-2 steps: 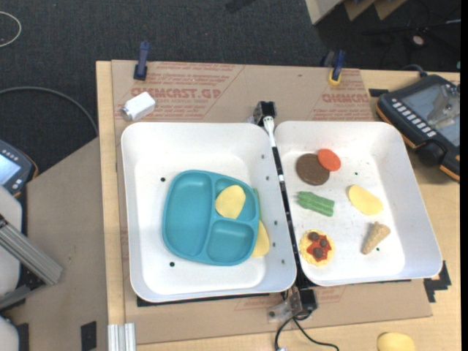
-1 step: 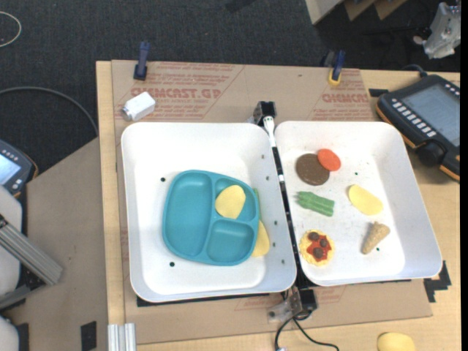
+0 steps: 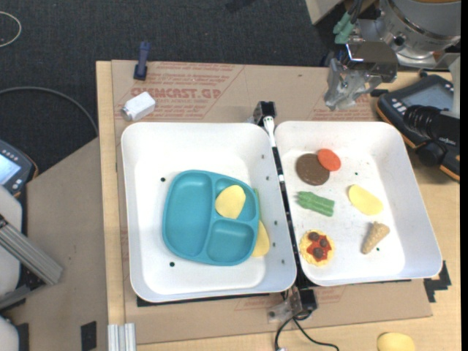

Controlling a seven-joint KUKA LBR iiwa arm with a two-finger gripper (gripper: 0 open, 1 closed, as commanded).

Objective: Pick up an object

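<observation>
Grey gripper hangs beyond the right bin's far edge, grasping nothing; every object, like the brown disc, waits unpicked.

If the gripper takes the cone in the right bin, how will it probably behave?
The cone lies on its side, so a push would probably roll it in a curve. It looks like a small plastic toy, likely light and stiff. Its taper may let it slip from the gripper.

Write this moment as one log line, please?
hand: above bench beyond right white bin, holding nothing | round brown patty, green bean pod: untouched in bin | pick: not begun
</observation>
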